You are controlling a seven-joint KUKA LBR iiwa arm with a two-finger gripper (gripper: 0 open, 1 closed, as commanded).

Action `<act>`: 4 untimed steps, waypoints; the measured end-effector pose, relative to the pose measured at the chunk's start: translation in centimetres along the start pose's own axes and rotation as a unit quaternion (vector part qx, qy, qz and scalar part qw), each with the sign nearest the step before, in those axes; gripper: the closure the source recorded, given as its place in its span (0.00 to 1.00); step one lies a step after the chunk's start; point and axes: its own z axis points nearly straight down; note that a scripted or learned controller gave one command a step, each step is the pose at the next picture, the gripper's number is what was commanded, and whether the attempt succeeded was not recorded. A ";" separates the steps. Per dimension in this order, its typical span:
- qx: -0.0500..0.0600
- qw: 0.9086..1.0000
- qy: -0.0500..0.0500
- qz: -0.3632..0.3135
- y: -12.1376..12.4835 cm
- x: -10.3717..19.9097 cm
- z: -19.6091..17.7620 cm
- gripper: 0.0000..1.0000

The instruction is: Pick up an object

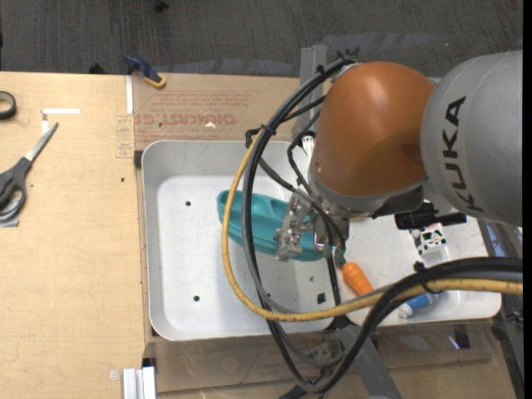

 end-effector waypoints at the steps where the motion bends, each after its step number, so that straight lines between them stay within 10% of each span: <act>1: -0.002 0.962 0.000 -0.272 -5.0 -1.2 4.9 1.00; 2: -0.001 0.997 0.000 -0.079 3.3 -7.8 0.9 1.00; 3: 0.005 0.990 0.010 -0.143 11.2 -4.0 15.9 1.00; 4: 0.003 0.991 0.006 0.132 12.4 -7.7 4.5 1.00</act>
